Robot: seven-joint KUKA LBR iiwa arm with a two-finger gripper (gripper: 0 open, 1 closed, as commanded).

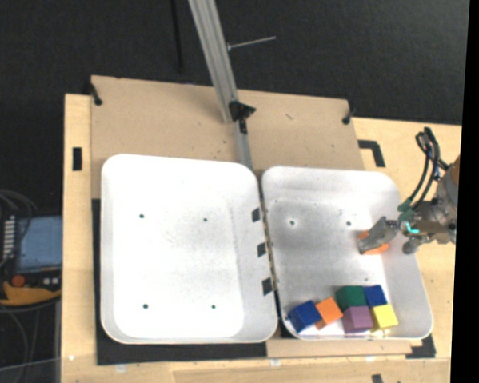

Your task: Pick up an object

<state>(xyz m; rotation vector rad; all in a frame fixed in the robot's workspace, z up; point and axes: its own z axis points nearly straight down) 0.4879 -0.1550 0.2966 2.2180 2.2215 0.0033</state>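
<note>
Blocks are the only things on offer for picking, and all but one sit bunched at the near wall of the right bin (328, 183), at about 6 o'clock within it.

Going left to right: the left bin (116, 244) shows just its speckled white floor. In the right bin, the cluster runs from a blue block (303, 314) through an orange block (328, 310), a green block (350, 297), a purple block (358, 318), a second blue block (374, 295), and a yellow block (385, 316), each touching or just beside its neighbour.

Farther right, the gripper (389, 235) hangs over that bin's 3 o'clock edge. A small orange piece (373, 246) sits at its left finger, but whether it is pinched between the fingers or merely lies beside them I cannot tell, nor whether the pincer is spread or closed.

From the gripper, the cluster lies at about 7 o'clock, well apart; its long axis runs roughly 9 to 3 along the wall.
</note>
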